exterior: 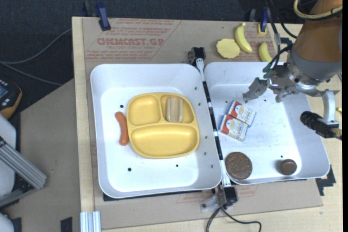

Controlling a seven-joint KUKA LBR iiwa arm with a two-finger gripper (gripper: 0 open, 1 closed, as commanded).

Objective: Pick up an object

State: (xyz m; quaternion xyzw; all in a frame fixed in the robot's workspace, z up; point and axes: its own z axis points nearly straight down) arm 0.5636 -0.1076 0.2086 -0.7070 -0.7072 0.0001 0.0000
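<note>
Partly cut off — arm [318, 35]; tool [269, 89] blurred.

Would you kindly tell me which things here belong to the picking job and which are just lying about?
Job:
hand, above the right bin
carton pack
brown disc
small brown piece

Lying about:
yellow divided plate, left bin
sausage
bananas and yellow piece on the board

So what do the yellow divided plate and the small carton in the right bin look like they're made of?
The yellow divided plate: likely moulded plastic, judging by its uniform colour, rounded ridges and soft sheen. The small carton: apparently printed cardboard, with flat faces, sharp edges and red and white graphics, though it could be a plastic toy.
</note>
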